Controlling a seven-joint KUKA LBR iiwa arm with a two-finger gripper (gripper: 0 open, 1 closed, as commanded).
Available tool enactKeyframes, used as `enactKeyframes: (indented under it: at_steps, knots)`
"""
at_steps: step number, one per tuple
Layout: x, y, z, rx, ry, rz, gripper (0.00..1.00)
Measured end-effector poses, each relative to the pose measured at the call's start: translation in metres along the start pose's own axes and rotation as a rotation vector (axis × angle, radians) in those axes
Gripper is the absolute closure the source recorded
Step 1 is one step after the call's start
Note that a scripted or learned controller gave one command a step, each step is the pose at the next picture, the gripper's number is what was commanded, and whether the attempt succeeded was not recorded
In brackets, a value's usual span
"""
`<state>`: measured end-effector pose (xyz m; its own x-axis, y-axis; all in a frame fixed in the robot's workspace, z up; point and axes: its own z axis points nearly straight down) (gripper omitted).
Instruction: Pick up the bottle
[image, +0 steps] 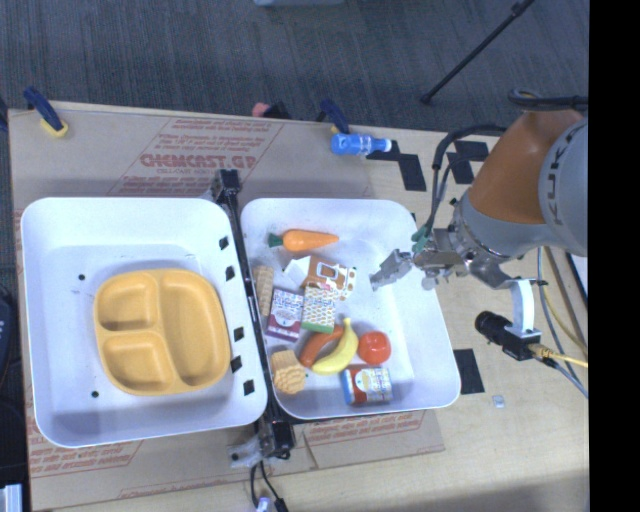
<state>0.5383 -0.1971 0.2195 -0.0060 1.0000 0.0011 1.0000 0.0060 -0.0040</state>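
Gripper (392, 268) over the right bin (425, 330), bottle (358, 145) outside on the bench.

From above, we see the bottle lying on the cardboard behind the 2 bins, well apart from the gripper; we cannot tell its claw's state. Below it lie a carrot (308, 240), banana (340, 352), tomato (374, 347) and can (368, 385); the left bin holds a yellow tray (160, 328).
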Motion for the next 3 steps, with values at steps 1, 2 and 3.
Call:
enactKeyframes:
  at_steps: [1,2,3]
  knots:
    - [0.0,0.038,0.009,-0.001,0.0,0.381,0.0]
    - [0.0,0.038,-0.001,0.002,0.001,0.373,1.0]
    - [0.017,-0.061,0.028,0.003,0.001,0.47,1.0]
